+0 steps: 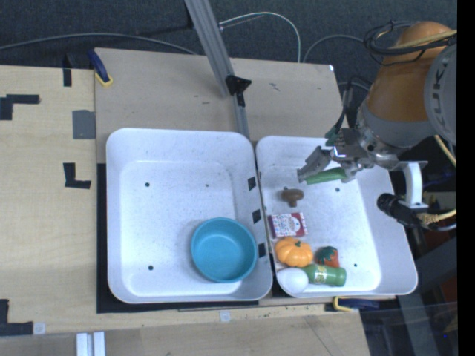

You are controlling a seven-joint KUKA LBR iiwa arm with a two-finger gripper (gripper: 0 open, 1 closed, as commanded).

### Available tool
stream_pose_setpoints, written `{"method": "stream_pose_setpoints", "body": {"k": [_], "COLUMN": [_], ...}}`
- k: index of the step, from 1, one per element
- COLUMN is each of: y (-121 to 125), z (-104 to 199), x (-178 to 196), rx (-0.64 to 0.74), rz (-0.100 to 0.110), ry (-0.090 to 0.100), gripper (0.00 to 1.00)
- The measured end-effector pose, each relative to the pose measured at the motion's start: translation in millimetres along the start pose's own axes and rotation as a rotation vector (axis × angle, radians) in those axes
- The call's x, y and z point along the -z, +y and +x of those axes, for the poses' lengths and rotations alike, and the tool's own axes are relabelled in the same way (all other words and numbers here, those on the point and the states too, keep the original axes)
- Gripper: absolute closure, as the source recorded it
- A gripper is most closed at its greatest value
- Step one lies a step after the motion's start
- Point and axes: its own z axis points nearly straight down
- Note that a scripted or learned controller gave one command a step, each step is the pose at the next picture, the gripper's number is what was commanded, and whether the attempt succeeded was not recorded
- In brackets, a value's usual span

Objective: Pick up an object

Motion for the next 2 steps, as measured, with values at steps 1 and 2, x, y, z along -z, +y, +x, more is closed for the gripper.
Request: {"method": "stream_pose_setpoints", "body": {"k": [1, 2], "y": [7.1, 12.2], "z": [48.8, 109.9], "x": [-15.3, -27.0], "rx": [-0.002, 0.0], "rz": [0.002, 0.002], "ry": [-0.001, -0.001], "gripper": [1.0, 1.0]}}
